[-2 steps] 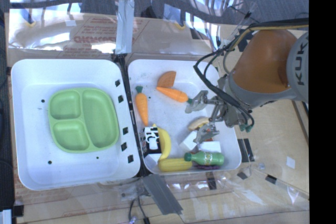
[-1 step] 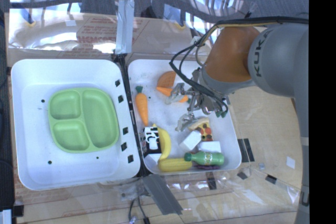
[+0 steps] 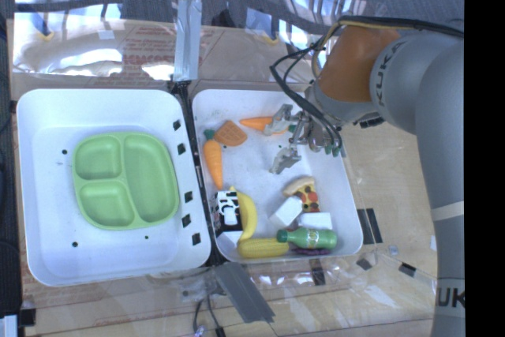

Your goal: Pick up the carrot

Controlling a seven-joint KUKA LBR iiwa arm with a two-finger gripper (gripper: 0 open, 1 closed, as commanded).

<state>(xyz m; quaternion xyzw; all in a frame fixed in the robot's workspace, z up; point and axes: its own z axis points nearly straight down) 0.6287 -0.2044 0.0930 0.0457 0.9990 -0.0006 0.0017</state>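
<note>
The carrot (image 3: 213, 162), orange with a green top, lies along the left wall of the right bin (image 3: 347, 193), pointing toward the front. A smaller orange cone-shaped piece (image 3: 256, 123) lies near the bin's back. My gripper (image 3: 282, 142) hangs over the middle of the right bin, to the right of the carrot and apart from it. It is open, one fingertip (image 3: 278, 122) beside the small orange piece and the other lower down, with nothing between them.
An orange wedge (image 3: 230, 133) sits by the carrot's top. At the bin's front lie a pizza slice (image 3: 301, 188), a white block (image 3: 287, 210), bananas (image 3: 248, 215), a green bottle (image 3: 308, 238) and a black-and-white carton (image 3: 228, 209). The left bin (image 3: 39, 130) holds a green divided plate (image 3: 125, 179).
</note>
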